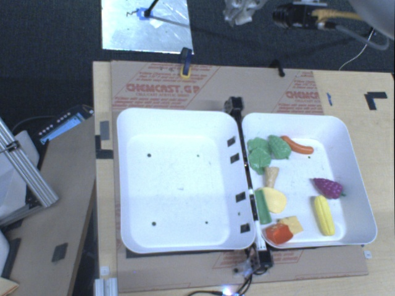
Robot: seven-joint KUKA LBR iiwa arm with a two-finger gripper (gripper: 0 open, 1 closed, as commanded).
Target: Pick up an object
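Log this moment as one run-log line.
gripper: raised beyond bins, holding nothing | toy food: right bin | corn: untouched | pick: not started

The two bins — the left one [179, 184] and the right one [345, 165] — look like smooth white plastic with a soft sheen. Under them lies a flat brown sheet [160, 85], cardboard-like and matt, printed in red. The toy food looks like plastic: the yellow corn [324, 214] and the purple grapes [327, 187] slightly glossy, the green broccoli [260, 153] duller and bumpy. At far left a square plate [123, 17] shines like metal. The floor [49, 42] — dark, rough, carpet-like.
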